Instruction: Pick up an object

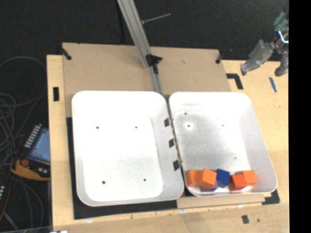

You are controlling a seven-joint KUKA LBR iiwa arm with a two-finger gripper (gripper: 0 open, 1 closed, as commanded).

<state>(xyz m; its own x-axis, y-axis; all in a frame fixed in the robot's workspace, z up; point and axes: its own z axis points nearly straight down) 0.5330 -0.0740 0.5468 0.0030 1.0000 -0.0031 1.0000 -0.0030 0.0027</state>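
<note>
1. Camera view: gripper [266, 62] hovers beyond the right bin's [252, 125] far corner, its jaws spread, holding nothing.
2. Orange and blue blocks [221, 178] crowd that bin's near wall, leaving little grasping clearance.

I'm seeing two white bins [121, 144], the right one [218, 130] speckled grey, holding orange blocks [201, 177] and a blue block [223, 176]; the bench [194, 72] is showing tan, the end effector [265, 57] grey.

We see a pale wooden bench [141, 72] on dark black carpet [58, 13]. Grey cables [14, 81] and a handheld pendant [36, 152] lie beyond its left edge.
</note>
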